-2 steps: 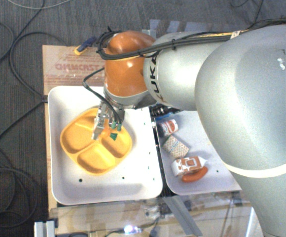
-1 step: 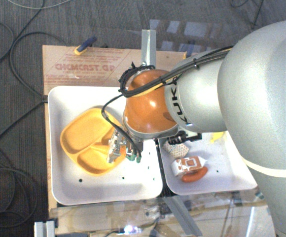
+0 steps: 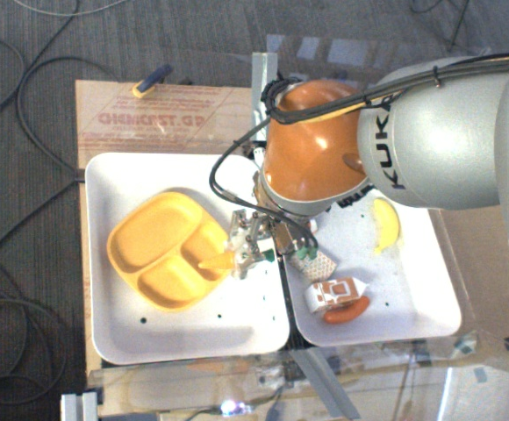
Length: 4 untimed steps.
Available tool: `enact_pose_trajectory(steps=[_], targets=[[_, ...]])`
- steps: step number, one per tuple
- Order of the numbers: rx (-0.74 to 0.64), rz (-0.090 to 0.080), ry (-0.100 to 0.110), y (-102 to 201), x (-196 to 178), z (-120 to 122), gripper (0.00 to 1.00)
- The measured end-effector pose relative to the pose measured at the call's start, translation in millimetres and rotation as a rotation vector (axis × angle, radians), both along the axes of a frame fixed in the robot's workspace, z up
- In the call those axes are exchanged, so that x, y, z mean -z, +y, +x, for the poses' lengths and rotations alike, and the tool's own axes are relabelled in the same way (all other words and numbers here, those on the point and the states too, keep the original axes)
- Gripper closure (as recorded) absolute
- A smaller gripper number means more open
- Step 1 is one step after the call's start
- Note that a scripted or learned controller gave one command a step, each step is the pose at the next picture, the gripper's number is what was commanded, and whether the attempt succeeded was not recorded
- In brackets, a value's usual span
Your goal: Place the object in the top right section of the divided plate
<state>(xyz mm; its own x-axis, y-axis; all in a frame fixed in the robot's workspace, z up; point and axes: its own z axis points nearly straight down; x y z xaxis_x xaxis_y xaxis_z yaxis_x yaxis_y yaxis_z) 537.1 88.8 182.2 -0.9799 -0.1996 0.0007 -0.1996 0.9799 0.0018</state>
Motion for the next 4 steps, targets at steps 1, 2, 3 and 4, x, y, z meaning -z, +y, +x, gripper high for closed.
enact_pose_trajectory(steps=[1,2,3,4], targets=[[0.340,-0.002,0.003,-44,0,-41,1.00],[0.303,-0.001,0.003,28,13,-3,1.00],[0.074,-0.001,0.000,-10,-27,33,1.00],[0.052,-0.001,0.001,63,-31,118,1.00]])
